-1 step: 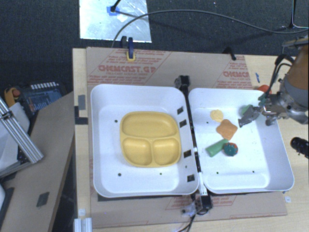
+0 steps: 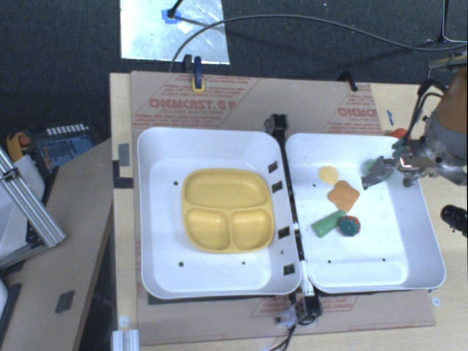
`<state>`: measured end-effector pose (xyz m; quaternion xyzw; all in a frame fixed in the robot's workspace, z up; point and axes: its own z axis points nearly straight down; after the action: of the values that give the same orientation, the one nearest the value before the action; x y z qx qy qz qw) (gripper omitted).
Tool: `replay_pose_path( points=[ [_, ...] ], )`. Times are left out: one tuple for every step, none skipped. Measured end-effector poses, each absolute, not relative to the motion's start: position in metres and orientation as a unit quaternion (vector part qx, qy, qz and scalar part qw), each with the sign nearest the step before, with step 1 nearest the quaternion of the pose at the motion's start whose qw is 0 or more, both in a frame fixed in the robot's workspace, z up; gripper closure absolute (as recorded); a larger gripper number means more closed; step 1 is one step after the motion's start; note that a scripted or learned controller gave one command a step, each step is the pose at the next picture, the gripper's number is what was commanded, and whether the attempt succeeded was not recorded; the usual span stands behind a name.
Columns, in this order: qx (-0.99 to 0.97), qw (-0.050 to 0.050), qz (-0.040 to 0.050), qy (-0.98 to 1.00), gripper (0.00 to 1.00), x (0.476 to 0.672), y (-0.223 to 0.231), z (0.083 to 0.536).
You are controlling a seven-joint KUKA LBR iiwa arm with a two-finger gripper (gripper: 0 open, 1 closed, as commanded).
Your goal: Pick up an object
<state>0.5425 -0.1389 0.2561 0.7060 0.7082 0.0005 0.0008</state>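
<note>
Gripper [image 2: 378, 172] hovers over right bin [image 2: 417, 218], fingers' opening impossible to tell and nothing visibly held, with orange block [image 2: 343, 195], yellow piece [image 2: 328, 174], green piece [image 2: 327, 224] and teal ball [image 2: 349, 227] clustered nearby, so a descent likely nudges neighbours or grabs nothing.

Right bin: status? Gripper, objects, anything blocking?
Gripper above right bin, nothing between fingers. Yellow disc, orange block, green block, teal ball lying loose left of it. Nothing in the way.
</note>
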Motion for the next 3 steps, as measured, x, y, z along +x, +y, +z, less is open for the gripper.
replay_pose_path(
  points=[
    [0.707, 0.0, -0.0002, 0.708, 0.0, 0.544, -0.139, 0.215],
    [0.707, -0.001, -0.001, 0.707, 0.0, 0.543, -0.148, 0.157],
    [0.707, -0.001, -0.0003, 0.707, 0.0, 0.54, -0.156, 0.1]
  ],
)
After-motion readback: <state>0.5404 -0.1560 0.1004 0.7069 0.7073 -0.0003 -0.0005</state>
